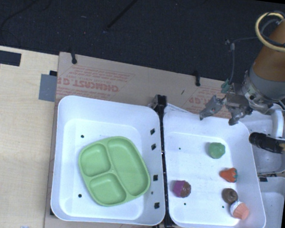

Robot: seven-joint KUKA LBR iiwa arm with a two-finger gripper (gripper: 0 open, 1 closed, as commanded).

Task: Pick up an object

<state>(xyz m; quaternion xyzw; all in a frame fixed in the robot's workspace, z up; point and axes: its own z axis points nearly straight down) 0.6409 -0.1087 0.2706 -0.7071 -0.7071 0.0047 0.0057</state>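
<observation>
Overall: we see two shallow white bins side by side on a brown cardboard sheet (pixel 136 81), which lies on a pale wooden bench (pixel 6 144).
Left bin (pixel 69 127): we find one thing in it — a light green divided plate (pixel 114 171) with three compartments, lying flat and turned at a slant, nearer the bin's front than its back.
Divider: a black strip (pixel 159 166) runs between the two bins, from back to front.
Right bin (pixel 191 218): we count five small objects, all resting on its floor and none of them lifted.
Purple piece (pixel 181 188): it sits front-left in the right bin, near the divider, well apart from the others.
Green ball (pixel 215 150): rounded, in the middle of the bin toward its back; of the five, it lies closest to the gripper.
Red-orange piece (pixel 228 174): just in front of the green ball and a little to its right.
Brown piece (pixel 229 195): near the bin's right wall, with a pink-and-white piece (pixel 239 210) just beside it at the front-right corner.
Gripper (pixel 220 114): it hangs over the back rim of the right bin — its two fingers stand spread apart with nothing between them, clear of every object.
Arm (pixel 280 51): grey with an orange section, reaching in from the upper right.
</observation>
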